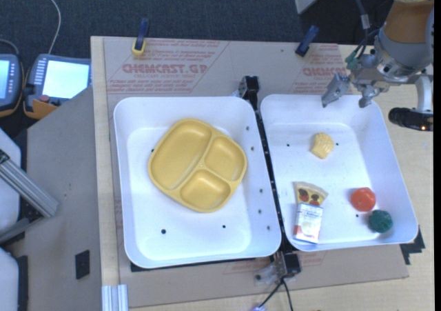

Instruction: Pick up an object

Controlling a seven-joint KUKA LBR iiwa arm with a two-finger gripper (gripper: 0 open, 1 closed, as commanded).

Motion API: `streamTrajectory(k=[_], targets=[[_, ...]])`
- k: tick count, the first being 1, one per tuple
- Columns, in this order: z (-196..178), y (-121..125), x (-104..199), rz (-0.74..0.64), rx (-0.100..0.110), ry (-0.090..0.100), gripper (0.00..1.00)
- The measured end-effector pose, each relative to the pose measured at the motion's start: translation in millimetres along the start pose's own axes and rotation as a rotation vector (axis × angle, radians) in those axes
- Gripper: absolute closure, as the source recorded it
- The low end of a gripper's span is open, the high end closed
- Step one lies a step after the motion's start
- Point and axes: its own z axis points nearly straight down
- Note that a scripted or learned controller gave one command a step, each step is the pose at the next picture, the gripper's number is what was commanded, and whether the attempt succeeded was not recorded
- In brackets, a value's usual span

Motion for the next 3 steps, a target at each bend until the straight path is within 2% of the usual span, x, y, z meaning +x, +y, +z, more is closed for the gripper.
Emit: streamTrajectory(k=[1, 3], targets=[[-10.2, 2.4, 0.8, -0.003, -0.015, -0.002, 0.0], [100.2, 3.3, 15.7, -0.004, -0.011, -0.001, 0.0]])
